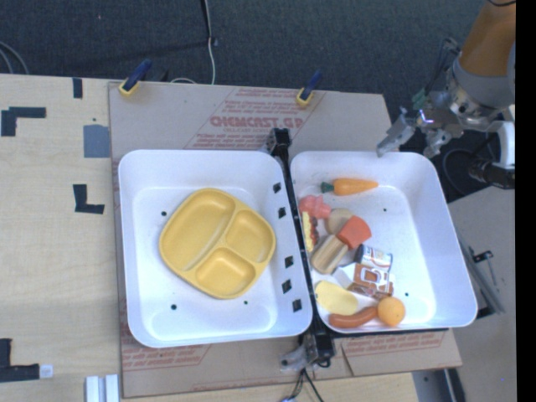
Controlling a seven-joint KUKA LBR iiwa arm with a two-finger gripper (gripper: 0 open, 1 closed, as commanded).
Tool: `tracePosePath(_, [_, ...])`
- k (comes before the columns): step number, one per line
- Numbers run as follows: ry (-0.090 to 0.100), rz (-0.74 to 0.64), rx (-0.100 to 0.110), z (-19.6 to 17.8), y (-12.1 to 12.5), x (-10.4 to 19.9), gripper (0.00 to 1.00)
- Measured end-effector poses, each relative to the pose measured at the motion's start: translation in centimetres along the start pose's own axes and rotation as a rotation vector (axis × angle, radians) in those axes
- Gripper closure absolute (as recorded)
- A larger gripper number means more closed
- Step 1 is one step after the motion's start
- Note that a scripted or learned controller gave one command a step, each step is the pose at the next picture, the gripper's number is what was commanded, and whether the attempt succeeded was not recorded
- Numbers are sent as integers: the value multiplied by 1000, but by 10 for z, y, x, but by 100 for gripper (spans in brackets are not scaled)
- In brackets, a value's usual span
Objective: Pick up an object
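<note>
The right bin (435, 224) holds several toy foods: an orange carrot (352, 187) at the back, a pink piece (314, 206), a red block (355, 231), a tan bread piece (329, 254), a printed packet (373, 272), a yellow wedge (335, 296), a red sausage (353, 318) and an orange ball (390, 310). My gripper (410, 146) hangs above the back right rim of that bin, beyond the carrot. It is open, fingers spread, with nothing between them.
The left bin (138, 224) holds a yellow divided plate (218, 241). A black hinge strip (289, 233) runs between the bins. Both bins rest on a cardboard sheet (243, 120) held by two clamps at the back.
</note>
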State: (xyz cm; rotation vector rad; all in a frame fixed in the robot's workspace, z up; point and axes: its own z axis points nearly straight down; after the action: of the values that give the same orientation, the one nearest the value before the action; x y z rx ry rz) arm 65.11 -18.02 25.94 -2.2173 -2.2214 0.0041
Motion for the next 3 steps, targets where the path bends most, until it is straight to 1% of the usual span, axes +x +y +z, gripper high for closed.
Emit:
tracePosePath(1, [4,-5,10,108,16,59,0])
tracePosePath(2, [-1,0,1,181,-2,69,0])
tracePosePath(3, [5,4,26,179,13,66,0])
